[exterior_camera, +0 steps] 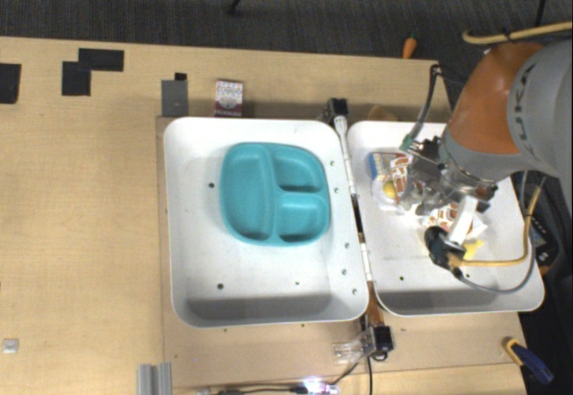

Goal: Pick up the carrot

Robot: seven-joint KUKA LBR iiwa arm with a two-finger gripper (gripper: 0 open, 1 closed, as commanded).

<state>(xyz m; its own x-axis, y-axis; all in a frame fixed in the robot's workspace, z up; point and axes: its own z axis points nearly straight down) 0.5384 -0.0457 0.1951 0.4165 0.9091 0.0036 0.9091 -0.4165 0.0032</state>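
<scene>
Overhead, 2 white bins sit side by side; the left bin (192, 205) holds a teal divided tray (273, 193). Right of that tray, the gripper (421, 192) hangs low over clutter in the right bin (403, 281); I cannot tell its grip, the carrot's place, or any readable label.

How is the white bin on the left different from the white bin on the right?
The left bin holds a teal divided plate; the right bin holds a jumble of small items. The arm reaches over the right bin, not the left bin. Both are shallow, white and side by side.
</scene>
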